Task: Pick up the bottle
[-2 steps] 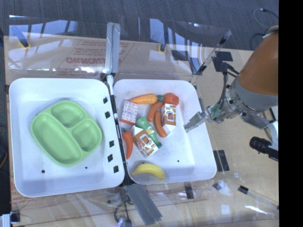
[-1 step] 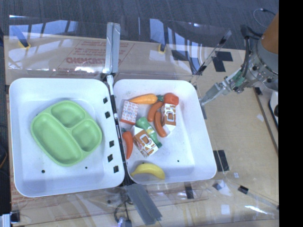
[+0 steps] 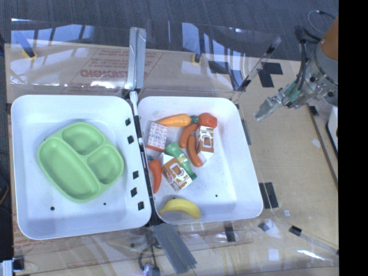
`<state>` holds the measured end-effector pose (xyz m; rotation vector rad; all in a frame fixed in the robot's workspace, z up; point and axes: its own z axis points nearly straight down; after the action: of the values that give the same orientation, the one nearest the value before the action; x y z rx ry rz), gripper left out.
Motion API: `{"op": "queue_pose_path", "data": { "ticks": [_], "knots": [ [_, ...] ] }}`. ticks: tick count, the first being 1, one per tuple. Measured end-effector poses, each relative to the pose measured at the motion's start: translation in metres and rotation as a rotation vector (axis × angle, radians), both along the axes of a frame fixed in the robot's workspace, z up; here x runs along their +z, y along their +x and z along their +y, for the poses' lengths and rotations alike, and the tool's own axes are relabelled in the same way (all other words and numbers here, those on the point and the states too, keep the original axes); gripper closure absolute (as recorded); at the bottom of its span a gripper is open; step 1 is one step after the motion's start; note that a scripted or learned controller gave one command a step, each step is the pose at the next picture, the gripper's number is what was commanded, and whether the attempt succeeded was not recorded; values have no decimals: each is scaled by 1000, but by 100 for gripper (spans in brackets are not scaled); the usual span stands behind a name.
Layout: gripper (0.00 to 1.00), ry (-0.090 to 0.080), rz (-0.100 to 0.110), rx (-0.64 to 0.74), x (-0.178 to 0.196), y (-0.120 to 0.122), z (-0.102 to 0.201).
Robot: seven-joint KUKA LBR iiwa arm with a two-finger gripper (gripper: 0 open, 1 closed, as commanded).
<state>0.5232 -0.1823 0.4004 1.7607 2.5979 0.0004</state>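
A green bottle [image 3: 172,150] lies slantwise in the middle of the right bin [image 3: 230,183], partly covered by a small orange-and-white carton [image 3: 177,173]. My gripper [image 3: 265,109] hangs outside that bin, off its upper right corner and above the bench, well apart from the bottle. The grey wrist behind it slants away to the right.
Around the bottle lie a second carton [image 3: 205,140], a red-and-white carton [image 3: 157,135], a sausage [image 3: 187,135], a carrot [image 3: 174,120], a tomato [image 3: 207,120], another carrot [image 3: 156,175] and a banana [image 3: 179,207]. The left bin [image 3: 29,211] holds a green divided plate [image 3: 80,160].
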Motion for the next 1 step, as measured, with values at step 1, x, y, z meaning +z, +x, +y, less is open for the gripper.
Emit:
{"op": "queue_pose_path", "data": {
  "ticks": [1],
  "knots": [
    [0, 0, 0, 0, 0, 0, 0]
  ]
}}
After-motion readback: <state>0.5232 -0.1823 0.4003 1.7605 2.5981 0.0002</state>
